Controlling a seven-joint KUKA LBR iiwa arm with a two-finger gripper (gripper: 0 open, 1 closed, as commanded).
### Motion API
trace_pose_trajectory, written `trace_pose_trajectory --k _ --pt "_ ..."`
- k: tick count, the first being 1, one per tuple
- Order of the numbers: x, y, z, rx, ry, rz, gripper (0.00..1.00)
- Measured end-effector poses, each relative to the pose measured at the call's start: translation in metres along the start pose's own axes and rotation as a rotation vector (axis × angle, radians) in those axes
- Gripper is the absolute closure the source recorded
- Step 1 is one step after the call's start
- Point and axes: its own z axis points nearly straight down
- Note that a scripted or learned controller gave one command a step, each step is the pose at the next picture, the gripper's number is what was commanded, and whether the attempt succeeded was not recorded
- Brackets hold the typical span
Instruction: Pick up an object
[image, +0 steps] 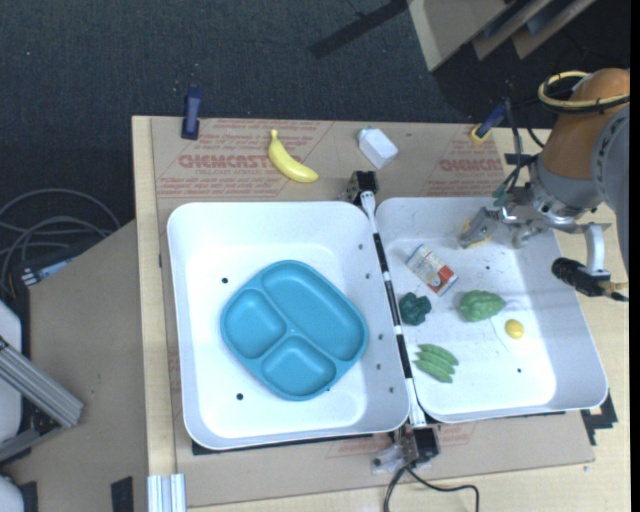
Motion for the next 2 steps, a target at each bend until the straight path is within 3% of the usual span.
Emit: trace_pose_trajectory --k 1,2 --pt "0.0002 0.0 -0.0101 0.001 -0.001 -0.001 1.0" --pt "0.0003 0.0004 -0.0102 0.0 -0.001 -0.001 0.0"
